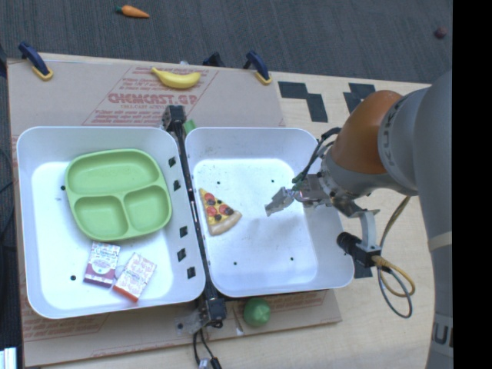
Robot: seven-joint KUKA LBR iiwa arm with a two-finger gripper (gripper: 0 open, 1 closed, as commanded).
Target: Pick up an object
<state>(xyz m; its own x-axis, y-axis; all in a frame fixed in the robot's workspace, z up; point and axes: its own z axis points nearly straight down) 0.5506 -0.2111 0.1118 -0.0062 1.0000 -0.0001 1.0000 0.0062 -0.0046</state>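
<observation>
**Q:** Claw first: where is it, and what is it doing?

**A:** Claw [278, 201] hangs over the right bin [307, 146], toward that bin's 3 o'clock side, at the end of the grey arm [407, 141] with its orange band. I cannot tell how far apart its fingers are, and nothing shows between them.

**Q:** Now the rest, biggest downward.

**A:** The table [231, 91], covered by a printed cardboard sheet, carries both white bins side by side. The left bin [31, 206] holds a green divided plate [118, 193] in its upper half, around 12 o'clock. At that bin's 6 o'clock lie two small snack packets [121, 271], touching each other, the left one darker and the right one orange and white.

**Q:** And the thing to be picked?

**A:** A toy pizza slice [217, 211] lies flat in the right bin at its 9 o'clock side, near the divider between the bins, well apart from the claw.

**Q:** Anything outside the bins?

**A:** A toy banana [177, 76] rests on the cardboard at 12 o'clock of the table. A green ball [257, 311], perhaps a lime, sits just beyond the right bin's front rim at 6 o'clock. A small carrot [134, 11] lies on the dark floor beyond the table, toward 11 o'clock.
</observation>
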